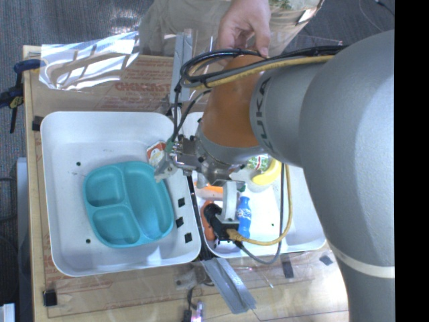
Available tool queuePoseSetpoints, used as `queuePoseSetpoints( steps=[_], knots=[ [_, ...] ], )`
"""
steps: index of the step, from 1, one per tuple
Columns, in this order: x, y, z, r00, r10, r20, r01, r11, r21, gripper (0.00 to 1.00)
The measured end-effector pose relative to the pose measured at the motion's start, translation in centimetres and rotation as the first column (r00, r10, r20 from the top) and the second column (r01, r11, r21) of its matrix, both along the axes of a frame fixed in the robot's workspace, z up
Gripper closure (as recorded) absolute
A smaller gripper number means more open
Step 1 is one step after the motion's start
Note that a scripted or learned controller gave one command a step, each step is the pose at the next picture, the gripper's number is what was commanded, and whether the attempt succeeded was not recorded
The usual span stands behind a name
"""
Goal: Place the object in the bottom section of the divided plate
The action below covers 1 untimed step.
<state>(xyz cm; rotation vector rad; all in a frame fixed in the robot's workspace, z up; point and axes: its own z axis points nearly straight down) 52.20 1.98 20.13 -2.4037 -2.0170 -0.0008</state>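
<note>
— Where is the arm working right now?

— The gripper (167, 161) is hanging over the right edge of the left bin (60, 139), just beside the rim of the teal divided plate (127, 203). The plate is lying in the middle of that bin, tilted a little toward its bottom edge.

— Is it carrying anything?

— A small red-and-white object (157, 154) is showing right at the tip, near the plate's upper right rim — but I cannot tell whether the tool is gripping it or merely sitting over it, nor how wide the tool is standing. The wrist is hiding too much.

— So which step is this?

— I am judging it as the carry toward the plate, with the release not yet done. All the plate's sections are looking bare.

— And next?

— The tip is needing to travel inward across the plate to its bottom section, lower, then let go. The right bin (295, 237) is holding a yellow item (268, 173), a blue-labelled bottle (243, 213) and something orange (212, 192), all crowded under the arm — a stray pick is a risk.
</note>
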Motion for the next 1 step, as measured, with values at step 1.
queuePoseSetpoints(
  steps=[1],
  knots=[
    [5.88,0.31,3.86,0.978,-0.211,-0.004,0.211,0.978,-0.006,0.0]
  ],
)
